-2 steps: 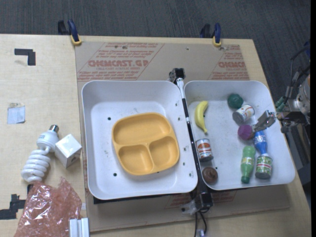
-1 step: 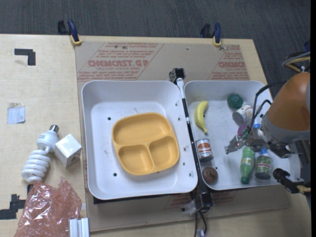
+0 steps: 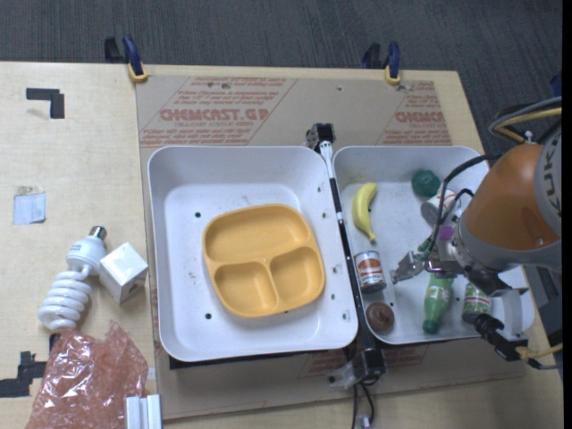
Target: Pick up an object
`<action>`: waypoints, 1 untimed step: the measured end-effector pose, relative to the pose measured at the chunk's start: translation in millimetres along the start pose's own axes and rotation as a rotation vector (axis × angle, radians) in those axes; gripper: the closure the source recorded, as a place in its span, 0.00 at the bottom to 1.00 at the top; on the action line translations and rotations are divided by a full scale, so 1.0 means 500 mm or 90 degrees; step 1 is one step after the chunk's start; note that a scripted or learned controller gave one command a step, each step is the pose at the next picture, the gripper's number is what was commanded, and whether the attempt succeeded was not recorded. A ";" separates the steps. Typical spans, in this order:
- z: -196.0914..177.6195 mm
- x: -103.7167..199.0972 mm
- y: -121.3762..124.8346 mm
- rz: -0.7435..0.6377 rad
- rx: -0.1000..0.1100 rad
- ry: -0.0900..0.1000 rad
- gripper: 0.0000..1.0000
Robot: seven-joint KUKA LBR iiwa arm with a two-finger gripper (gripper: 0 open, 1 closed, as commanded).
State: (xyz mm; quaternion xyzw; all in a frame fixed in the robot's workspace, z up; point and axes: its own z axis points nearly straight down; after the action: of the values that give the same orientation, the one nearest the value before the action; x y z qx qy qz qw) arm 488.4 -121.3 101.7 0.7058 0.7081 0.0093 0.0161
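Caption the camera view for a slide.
KUKA arm's gripper over the right bin near a green bottle, banana and can; yellow tray in the left bin.

Two white bins (image 3: 170, 239) are seen, one yellow tray (image 3: 264, 262), one banana (image 3: 363, 209), two green bottles (image 3: 435, 302), one can (image 3: 369, 271), and one light bulb (image 3: 71, 284).

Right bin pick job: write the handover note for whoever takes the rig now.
Gripper: down in the right bin, above the green bottle; nothing visible between its fingers.
Right bin holds a banana, a small can, a brown round item, a green round object, and a second bottle partly under the arm.
Left bin holds a yellow divided tray.
Done: arm positioned in the bin.
Left: grasp and lift an object.
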 end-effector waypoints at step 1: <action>-0.025 -0.006 0.008 0.002 -0.009 -0.006 1.00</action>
State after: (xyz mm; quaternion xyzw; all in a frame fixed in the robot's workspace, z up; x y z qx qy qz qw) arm 492.0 -124.4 114.3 0.7069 0.7068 0.0112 0.0246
